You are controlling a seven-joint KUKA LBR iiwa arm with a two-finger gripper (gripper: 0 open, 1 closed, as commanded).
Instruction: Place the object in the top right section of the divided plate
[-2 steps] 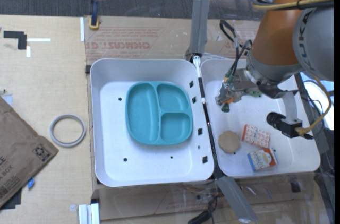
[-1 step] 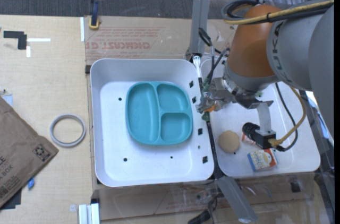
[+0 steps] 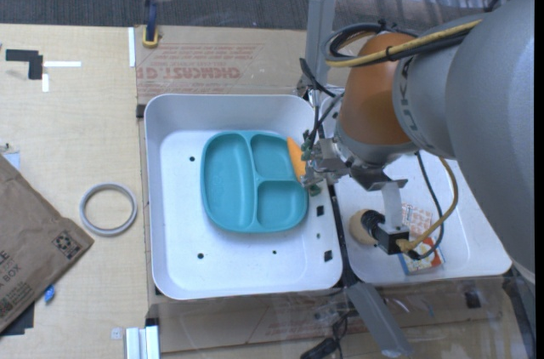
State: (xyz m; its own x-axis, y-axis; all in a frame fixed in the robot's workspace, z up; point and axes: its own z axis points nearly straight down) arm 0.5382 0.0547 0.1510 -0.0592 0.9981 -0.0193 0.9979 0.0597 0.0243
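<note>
Here, grey two-finger gripper (image 3: 311, 170) low at right rim of teal plastic divided plate (image 3: 252, 180), touching small orange object (image 3: 294, 156); finger state and hold impossible to tell. Risk: object on rim, may slip outside top right section.

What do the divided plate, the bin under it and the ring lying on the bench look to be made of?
Divided plate: probably moulded plastic, uniform teal, smooth with a soft sheen and rounded ridges. Bin: likely white plastic or coated sheet, smooth with rounded corners and glossy highlights. Ring: pale grey, matte, possibly a tape roll or plastic hoop; the view leaves this open.
</note>
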